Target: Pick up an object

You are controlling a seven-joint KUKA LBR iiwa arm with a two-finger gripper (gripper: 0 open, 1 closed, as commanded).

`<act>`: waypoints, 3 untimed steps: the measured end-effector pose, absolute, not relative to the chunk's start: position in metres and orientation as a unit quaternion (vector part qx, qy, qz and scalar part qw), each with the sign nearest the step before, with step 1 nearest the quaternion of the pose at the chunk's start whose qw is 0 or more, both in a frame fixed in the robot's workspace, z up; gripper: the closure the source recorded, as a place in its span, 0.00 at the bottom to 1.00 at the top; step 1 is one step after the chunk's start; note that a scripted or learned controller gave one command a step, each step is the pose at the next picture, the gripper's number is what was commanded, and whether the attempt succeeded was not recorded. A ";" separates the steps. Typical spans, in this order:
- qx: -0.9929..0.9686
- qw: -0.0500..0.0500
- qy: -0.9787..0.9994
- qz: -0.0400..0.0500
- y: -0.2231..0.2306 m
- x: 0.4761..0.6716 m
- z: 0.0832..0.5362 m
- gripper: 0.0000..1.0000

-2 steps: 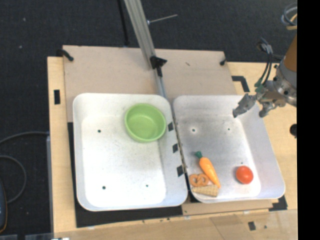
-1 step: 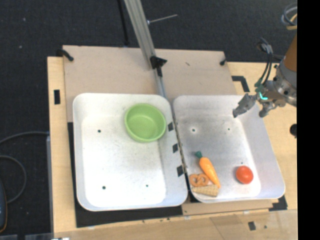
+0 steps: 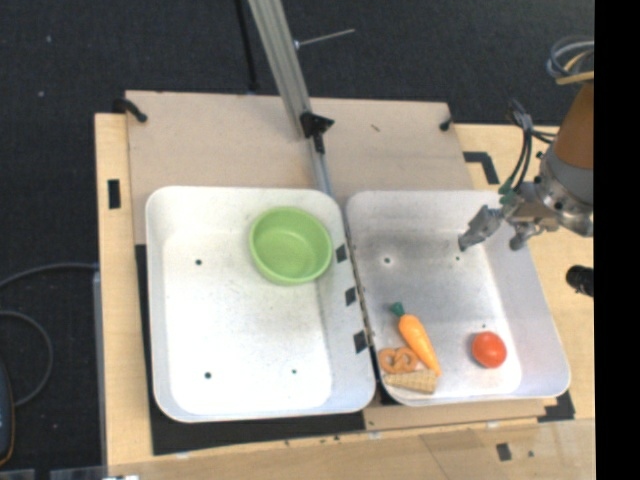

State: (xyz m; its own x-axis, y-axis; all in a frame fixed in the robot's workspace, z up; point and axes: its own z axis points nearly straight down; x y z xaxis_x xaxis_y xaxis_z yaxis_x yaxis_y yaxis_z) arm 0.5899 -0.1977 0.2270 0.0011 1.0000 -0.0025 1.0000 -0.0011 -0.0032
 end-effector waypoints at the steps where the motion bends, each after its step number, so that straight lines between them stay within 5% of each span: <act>1: -0.708 0.000 -0.707 0.002 -0.203 0.591 0.184 0.00; 2: -0.708 0.001 -0.706 0.002 -0.213 0.594 0.127 0.00; 3: -0.708 -0.003 -0.706 0.000 -0.214 0.596 0.142 1.00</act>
State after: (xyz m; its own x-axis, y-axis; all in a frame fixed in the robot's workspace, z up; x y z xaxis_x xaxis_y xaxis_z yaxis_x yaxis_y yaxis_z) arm 0.5961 -0.2138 0.1422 0.0032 1.0000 -0.0033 1.0000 -0.0031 0.0047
